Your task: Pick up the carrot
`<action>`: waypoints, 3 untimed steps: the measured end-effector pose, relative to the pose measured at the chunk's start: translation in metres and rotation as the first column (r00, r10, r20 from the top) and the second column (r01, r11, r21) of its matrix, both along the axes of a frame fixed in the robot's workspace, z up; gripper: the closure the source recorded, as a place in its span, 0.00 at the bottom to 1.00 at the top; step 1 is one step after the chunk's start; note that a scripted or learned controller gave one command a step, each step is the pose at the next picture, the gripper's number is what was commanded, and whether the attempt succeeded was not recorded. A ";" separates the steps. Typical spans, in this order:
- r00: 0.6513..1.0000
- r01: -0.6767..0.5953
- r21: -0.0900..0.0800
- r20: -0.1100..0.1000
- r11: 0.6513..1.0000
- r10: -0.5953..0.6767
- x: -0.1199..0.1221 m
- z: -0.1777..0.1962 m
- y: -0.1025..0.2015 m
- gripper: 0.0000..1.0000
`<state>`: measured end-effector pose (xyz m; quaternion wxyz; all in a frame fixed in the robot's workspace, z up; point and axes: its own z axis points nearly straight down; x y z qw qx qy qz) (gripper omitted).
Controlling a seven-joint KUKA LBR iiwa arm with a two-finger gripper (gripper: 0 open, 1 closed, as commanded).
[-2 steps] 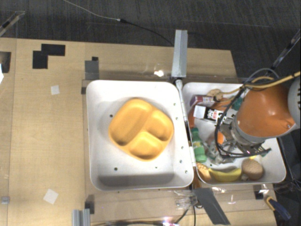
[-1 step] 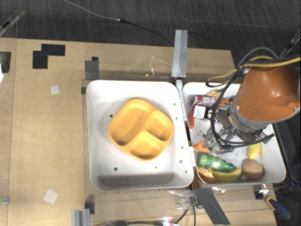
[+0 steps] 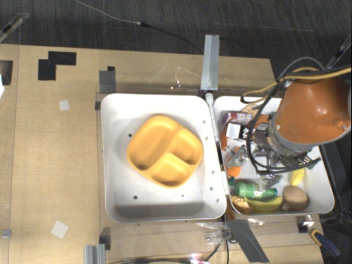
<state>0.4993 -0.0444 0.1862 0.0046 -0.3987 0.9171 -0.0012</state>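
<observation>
Camera view looks down on a wooden surface (image 3: 55, 164) with two white bins side by side. At the upper left of the frame, black cut-out shapes (image 3: 55, 64) mark the wood. The left bin (image 3: 115, 197) sits at the middle of the frame and holds a yellow divided dish (image 3: 165, 150), tilted, with three hollows, near the bin's centre. A grey metal post (image 3: 210, 62) stands above the seam between the bins.

The right bin (image 3: 324, 199) lies at the lower right of the frame and is crowded. Along its left wall, from top to bottom, there is a dark packet with a white label (image 3: 235, 124), then a small orange piece, likely the carrot (image 3: 234, 171), just beside the wall at mid-height. Below it lies a green bottle (image 3: 254, 191), touching a banana (image 3: 263, 204) along the bin's bottom edge. Right of the banana sits a brown rounded item (image 3: 295, 197), and a yellow piece (image 3: 297, 176) shows just above it.

The arm (image 3: 313, 111), its orange band large at the right of the frame, hangs over the right bin, with cables looping beneath it. The claw (image 3: 269, 176) points down near the green bottle, right of the carrot and apart from it; whether it is spread or pressed together I cannot tell.
</observation>
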 end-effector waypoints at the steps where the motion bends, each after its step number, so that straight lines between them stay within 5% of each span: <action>1: 0.999 -0.033 -0.001 0.000 0.999 0.033 0.018 -0.084 -0.046 0.00; 2: 0.950 -0.313 -0.006 0.004 0.950 0.314 0.006 -0.096 -0.043 0.00; 3: 0.950 -0.311 -0.009 0.009 0.950 0.311 0.008 -0.084 -0.043 1.00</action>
